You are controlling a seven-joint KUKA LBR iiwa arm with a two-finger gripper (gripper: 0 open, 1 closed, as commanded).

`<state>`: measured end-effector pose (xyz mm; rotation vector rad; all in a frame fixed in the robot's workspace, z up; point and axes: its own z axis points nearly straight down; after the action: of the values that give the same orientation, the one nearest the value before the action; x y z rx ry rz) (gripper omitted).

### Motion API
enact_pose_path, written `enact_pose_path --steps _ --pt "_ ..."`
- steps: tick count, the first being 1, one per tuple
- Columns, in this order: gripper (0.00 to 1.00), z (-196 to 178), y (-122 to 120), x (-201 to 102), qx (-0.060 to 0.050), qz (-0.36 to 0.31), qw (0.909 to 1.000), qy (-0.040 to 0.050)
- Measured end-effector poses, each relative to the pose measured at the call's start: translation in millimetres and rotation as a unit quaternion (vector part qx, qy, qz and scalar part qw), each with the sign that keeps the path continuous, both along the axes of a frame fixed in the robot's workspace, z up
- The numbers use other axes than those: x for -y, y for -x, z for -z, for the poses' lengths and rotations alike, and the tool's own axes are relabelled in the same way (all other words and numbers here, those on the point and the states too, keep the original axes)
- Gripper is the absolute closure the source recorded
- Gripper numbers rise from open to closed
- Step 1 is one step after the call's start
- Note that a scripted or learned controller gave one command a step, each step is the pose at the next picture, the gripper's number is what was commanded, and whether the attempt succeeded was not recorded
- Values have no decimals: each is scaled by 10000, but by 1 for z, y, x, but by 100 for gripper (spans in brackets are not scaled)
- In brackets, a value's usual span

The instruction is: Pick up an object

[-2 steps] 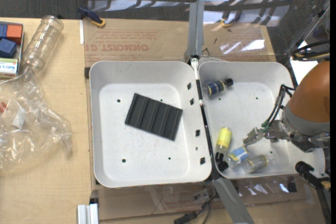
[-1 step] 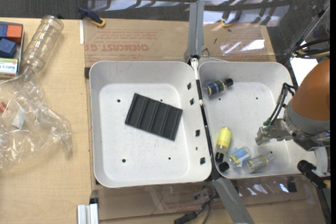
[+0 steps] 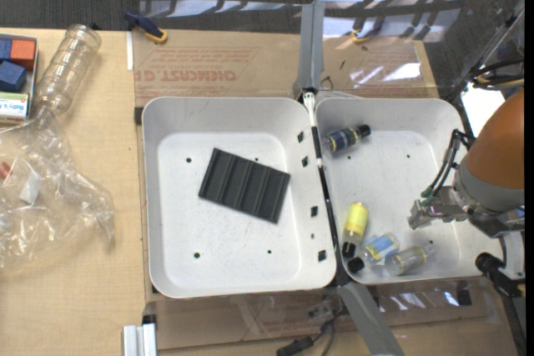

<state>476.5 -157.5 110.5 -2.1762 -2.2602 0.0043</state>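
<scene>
The right bin (image 3: 392, 108) holds several small bottles. One with a blue label and black cap (image 3: 345, 137) lies near the back left. A yellow one (image 3: 356, 220) lies near the bin's left wall. At the front, a blue-labelled bottle (image 3: 380, 247) and a clear one (image 3: 409, 260) lie side by side. My gripper (image 3: 424, 215) hangs over the right half of this bin, just above and to the right of the clear bottle, with the orange band (image 3: 505, 150) behind it. A dark ribbed panel (image 3: 244, 184) lies flat in the left bin (image 3: 167, 204).
A metal divider (image 3: 310, 54) runs between the bins at the back. On the bench to the left are a clear plastic bottle (image 3: 65, 67), crumpled clear wrap (image 3: 46, 188) and a box of coloured blocks (image 3: 17, 67). Cables (image 3: 455, 154) hang beside the arm.
</scene>
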Motion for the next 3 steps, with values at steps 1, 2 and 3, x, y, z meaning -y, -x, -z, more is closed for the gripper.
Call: enact_pose_path --steps 1,2,3 --pt "100 -8 0 1 -6 11 10000 0" --pt "100 -95 -1 50 15 1042 9946 14" --pt "100 -43 -27 43 -2 1239 9923 10"
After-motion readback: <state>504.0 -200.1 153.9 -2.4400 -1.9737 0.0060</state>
